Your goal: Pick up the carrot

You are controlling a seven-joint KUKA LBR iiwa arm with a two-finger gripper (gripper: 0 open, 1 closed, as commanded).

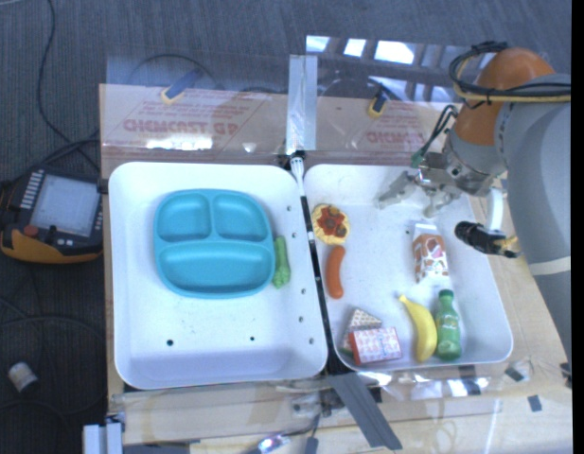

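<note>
The tool (pixel 416 189) hovers over the right bin's (pixel 490 291) far end, fingers spread, gripping nothing. The carrot (pixel 335 270) lies by the left wall, just below the pizza (pixel 329 223). It looks light, rigid, smooth plastic; a mid-length pinch across it seems safest.

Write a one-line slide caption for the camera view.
Gripper hovers at the right bin's far end, apart from the carrot lying by the divider.
</note>
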